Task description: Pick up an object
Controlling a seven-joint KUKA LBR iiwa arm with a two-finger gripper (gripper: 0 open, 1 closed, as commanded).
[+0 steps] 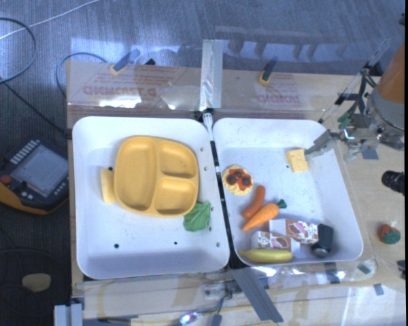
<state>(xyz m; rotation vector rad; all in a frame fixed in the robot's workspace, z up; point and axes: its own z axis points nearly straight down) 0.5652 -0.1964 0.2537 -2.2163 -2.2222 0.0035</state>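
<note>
Camera view: a light, stiff cheese slice (297, 160), near the right bin's (340, 182) back edge, is best pinched across its edges; the gripper's (324, 143) state cannot be told.

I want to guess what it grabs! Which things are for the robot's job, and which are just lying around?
For the job:
pincer
cheese
carrot
banana
mini pizza

Just lying around:
yellow tray
lettuce leaf
handheld controller

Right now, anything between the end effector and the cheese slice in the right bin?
Nothing visible. The end effector sits just right of the cheese slice, with bare bin floor around it; the carrot lies well below.
</note>
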